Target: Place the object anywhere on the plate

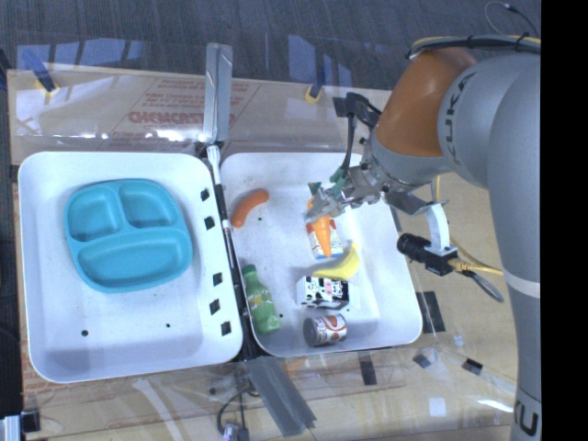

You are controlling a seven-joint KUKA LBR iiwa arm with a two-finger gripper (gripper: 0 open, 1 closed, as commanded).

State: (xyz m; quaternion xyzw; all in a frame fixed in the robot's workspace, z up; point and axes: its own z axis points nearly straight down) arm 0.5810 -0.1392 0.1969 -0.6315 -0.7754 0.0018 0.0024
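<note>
My gripper (pixel 323 206) hung low in the right bin (pixel 276 168), and my own wrist housing covered most of the fingers, so I could not tell whether the jaws were parted or clenched. Directly beneath them lay the carrot (pixel 321 237), orange with a pale band; its upper end was hidden under my fingertips, and contact could not be confirmed. A banana (pixel 345 264) touched its lower side. Further below sat a patterned carton (pixel 322 290) and a can (pixel 325 329). The blue plate (pixel 129 232) lay well to my left, in the other bin.
</note>
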